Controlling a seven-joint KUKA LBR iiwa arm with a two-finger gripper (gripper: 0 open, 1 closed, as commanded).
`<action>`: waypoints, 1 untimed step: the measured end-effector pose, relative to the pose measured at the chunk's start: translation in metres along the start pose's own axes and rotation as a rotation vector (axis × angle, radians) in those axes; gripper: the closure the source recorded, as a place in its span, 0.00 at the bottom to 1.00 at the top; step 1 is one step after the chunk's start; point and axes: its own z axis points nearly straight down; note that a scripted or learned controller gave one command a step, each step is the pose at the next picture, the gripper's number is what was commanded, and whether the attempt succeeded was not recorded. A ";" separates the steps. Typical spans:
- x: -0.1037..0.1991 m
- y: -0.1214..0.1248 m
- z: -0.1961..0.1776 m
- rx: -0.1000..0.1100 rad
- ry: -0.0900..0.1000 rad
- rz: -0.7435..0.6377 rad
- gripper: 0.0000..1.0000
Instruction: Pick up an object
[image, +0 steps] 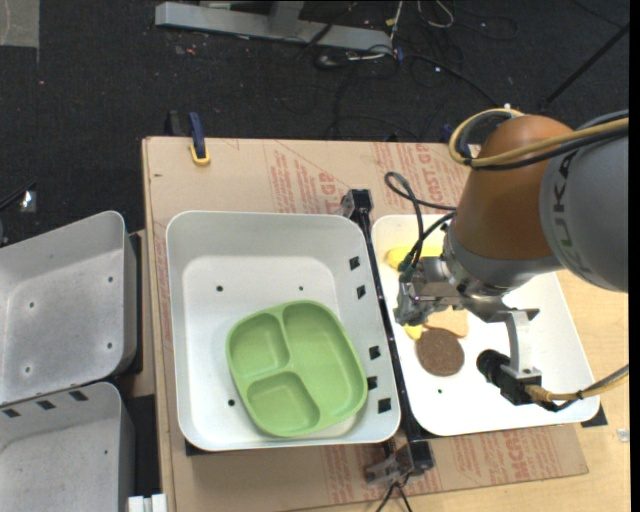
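Observation:
The right bin (560, 330) holds a round brown cookie-like disc (439, 353), a tan piece (452, 325) just above it, and a yellow object (396, 258) near the bin's far left corner. The arm's grey and orange wrist hangs over this bin. My gripper (414, 305) reaches down at the bin's left side, just above and left of the brown disc, close to the tan piece. The wrist body hides most of the gripper. A green three-compartment plate (296, 368) lies in the left bin (200, 260).
A black cable loops from the wrist over the right bin's near side, ending in a black block (505, 377). A divider with black clips (380, 320) separates the two bins. White trays (60, 300) lie off the bench to the left.

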 end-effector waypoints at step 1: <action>0.058 -0.004 -0.007 -0.001 0.000 -0.002 1.00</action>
